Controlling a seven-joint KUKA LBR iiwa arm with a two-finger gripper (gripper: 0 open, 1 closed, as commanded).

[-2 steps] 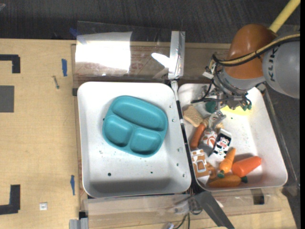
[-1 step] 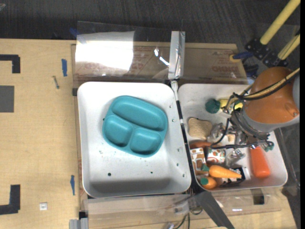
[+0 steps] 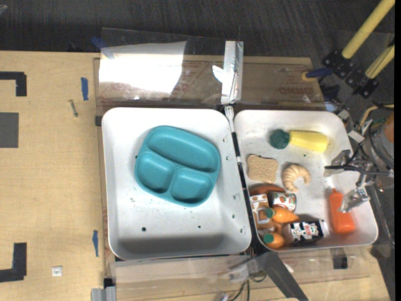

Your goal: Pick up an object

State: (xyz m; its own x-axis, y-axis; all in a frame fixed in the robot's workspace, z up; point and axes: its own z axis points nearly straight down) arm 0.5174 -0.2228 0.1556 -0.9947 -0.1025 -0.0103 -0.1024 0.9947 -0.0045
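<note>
The right bin (image 3: 313,119) holds several items. A yellow bottle (image 3: 308,140) with a green cap lies at the back, with a slice of bread (image 3: 262,167) and a croissant (image 3: 295,175) in the middle. Small cartons (image 3: 282,200), a dark carton (image 3: 306,230) and toy carrots (image 3: 281,216) crowd the front. An orange-red block (image 3: 341,213) stands near the right wall. My gripper (image 3: 348,182) hangs at the bin's right side, just above and behind the orange-red block. It is open, and white bin floor shows between its fingers.
The left bin (image 3: 119,187) bears a teal divided plate (image 3: 177,164). A clear plastic sheet (image 3: 163,74) and a taped strip (image 3: 232,71) lie behind the bins. Yellow bars (image 3: 369,21) and cables stand at the back right.
</note>
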